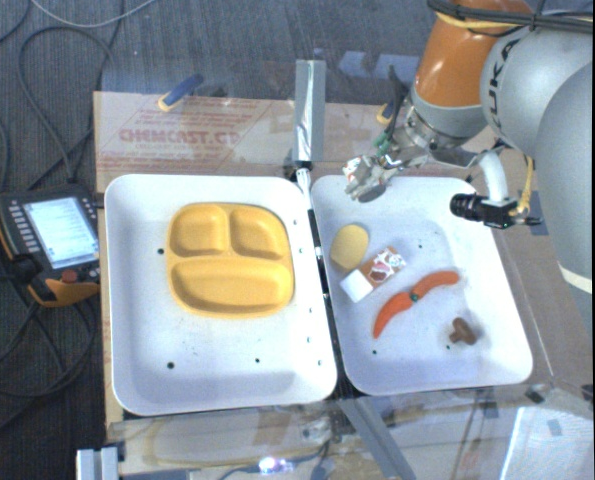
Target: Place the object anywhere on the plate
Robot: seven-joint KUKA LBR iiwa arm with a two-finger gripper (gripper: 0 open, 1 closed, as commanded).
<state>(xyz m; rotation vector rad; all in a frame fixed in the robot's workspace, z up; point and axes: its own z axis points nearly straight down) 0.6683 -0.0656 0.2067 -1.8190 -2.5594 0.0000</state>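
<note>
Yellow plate (pixel 231 258) with three compartments is seen in the middle of the left bin (pixel 137 368), nothing on it. Objects are grouped in the right bin (pixel 497 358): a round yellow piece (pixel 350 245), a white block (pixel 356 286) touching a red-and-white packet (pixel 384 265), an orange carrot (pixel 414 300) lying slantwise, a small brown item (pixel 463 332) near the front right. The end effector (pixel 367 180) is held above the right bin's back-left corner, apart from all objects; nothing is seen between its fingers, and its opening cannot be told. A tablet pendant (pixel 49 238) is seen left of the desk (pixel 177 133).
</note>
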